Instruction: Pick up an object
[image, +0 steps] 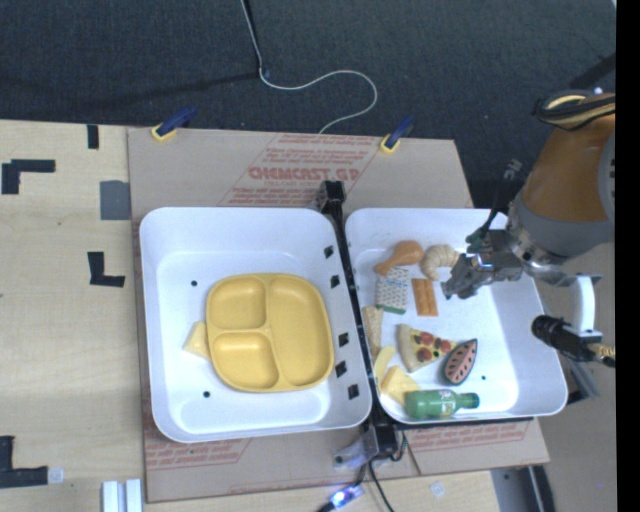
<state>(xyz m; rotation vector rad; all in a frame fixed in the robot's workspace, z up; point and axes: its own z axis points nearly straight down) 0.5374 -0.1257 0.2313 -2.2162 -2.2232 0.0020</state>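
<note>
The right bin (520, 380) holds several toy foods: an orange carrot-like piece (400, 255), a pale round piece (437, 259), a green-checked cracker (392, 292), an orange wafer (424, 296), a pizza slice (420, 346), a red oval slice (460, 361), a yellow wedge (398, 381) and a green bottle (440, 403). My gripper (462, 280) hangs over the bin's upper right part, just right of the pale round piece and the wafer. Nothing shows between its fingers.
The left bin (165, 260) holds a yellow divided plate (270, 332) with a pale yellow piece (196, 340) tucked at its left. A black divider (342, 290) joins the bins. The arm's grey and orange body (565, 190) overhangs the right bin's far right.
</note>
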